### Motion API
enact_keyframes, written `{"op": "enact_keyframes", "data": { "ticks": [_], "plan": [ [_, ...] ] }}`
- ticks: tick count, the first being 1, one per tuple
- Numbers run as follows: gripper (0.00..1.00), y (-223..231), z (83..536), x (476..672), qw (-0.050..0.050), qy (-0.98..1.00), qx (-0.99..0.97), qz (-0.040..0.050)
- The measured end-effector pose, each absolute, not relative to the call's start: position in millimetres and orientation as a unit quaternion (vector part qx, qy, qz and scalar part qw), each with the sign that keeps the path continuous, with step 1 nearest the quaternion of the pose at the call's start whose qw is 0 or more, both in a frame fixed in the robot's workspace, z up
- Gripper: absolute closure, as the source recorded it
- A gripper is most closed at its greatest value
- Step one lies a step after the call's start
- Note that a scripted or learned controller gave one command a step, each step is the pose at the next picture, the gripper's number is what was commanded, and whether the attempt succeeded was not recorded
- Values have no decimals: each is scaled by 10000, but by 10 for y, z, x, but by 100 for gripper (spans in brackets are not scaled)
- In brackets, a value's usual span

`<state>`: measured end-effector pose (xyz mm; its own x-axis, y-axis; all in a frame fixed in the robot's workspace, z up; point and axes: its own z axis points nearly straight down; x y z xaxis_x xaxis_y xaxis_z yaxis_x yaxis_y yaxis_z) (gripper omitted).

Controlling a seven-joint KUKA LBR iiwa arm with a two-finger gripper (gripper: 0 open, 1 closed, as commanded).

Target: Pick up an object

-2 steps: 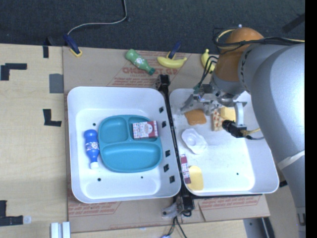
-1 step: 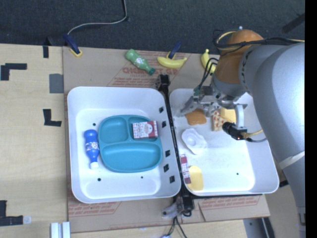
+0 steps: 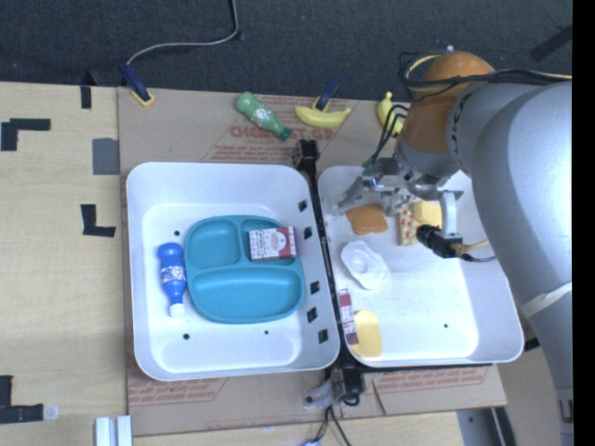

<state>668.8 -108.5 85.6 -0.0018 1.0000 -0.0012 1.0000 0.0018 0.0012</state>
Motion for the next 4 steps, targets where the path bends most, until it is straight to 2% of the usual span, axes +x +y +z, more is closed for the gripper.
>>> {"op": "enact_keyframes", "data": {
  "ticks": [2, 3, 4],
  "plan": [
    [0, -1109, 857, 6690, 11, 7078, 7064, 2],
    [0, -1092, 858, 6610, 16, 7075, 7067, 0],
    [100, -1093, 964, 6616, 24, 7076, 7066, 2]
  ]
}}
